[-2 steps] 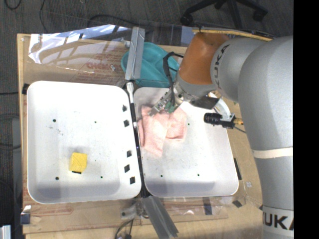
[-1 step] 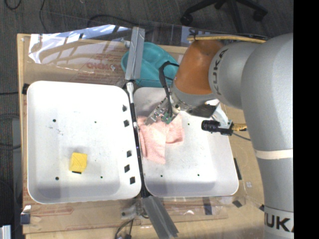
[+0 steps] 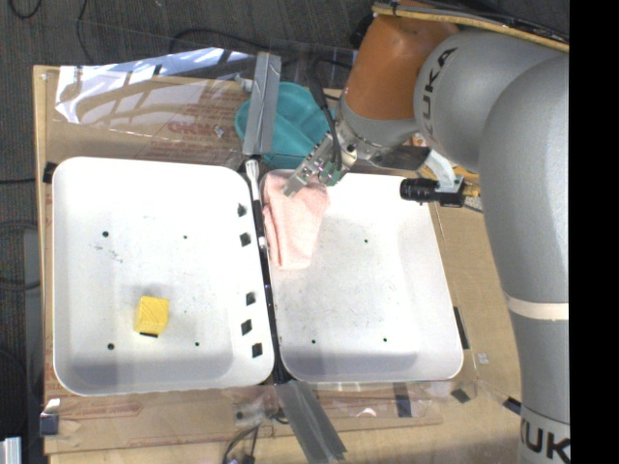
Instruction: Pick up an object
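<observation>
A pale pink cloth (image 3: 293, 222) lies crumpled along the left wall of the right bin (image 3: 387, 351), near its far corner. My gripper (image 3: 311, 176) hangs over the cloth's upper end, its fingers touching or pinching the fabric there; I cannot tell whether they grip it. A small yellow block (image 3: 152, 315) sits in the left bin (image 3: 97, 187), towards its near left part. The grey arm with its orange band (image 3: 392, 61) reaches in from the upper right.
A teal cloth (image 3: 285, 119) lies just beyond the bins at the back, behind the gripper. Crinkled clear plastic (image 3: 145, 80) covers the board at the back left. The divider between the bins (image 3: 259, 288) bears black clips.
</observation>
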Robot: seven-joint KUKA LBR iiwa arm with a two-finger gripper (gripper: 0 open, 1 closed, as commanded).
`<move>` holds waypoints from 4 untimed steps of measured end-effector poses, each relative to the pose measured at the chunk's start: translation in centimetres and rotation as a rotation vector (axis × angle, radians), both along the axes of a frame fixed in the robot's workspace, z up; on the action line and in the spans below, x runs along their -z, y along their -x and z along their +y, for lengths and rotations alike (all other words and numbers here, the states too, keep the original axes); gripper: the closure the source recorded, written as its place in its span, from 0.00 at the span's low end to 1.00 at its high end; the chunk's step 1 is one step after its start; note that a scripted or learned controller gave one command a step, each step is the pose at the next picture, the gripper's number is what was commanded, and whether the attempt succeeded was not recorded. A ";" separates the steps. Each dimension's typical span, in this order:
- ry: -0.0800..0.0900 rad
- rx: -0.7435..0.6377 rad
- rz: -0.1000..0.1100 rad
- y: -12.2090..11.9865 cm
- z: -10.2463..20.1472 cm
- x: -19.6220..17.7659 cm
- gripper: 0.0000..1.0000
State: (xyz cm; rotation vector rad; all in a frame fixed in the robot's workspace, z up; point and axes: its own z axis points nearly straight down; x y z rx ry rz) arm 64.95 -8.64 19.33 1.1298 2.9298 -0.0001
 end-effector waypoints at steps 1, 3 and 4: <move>-0.001 0.184 0.004 1.4 -1.1 3.8 1.00; 0.000 0.053 0.001 0.6 -4.1 0.3 1.00; 0.001 0.049 0.001 0.5 -4.1 -0.7 1.00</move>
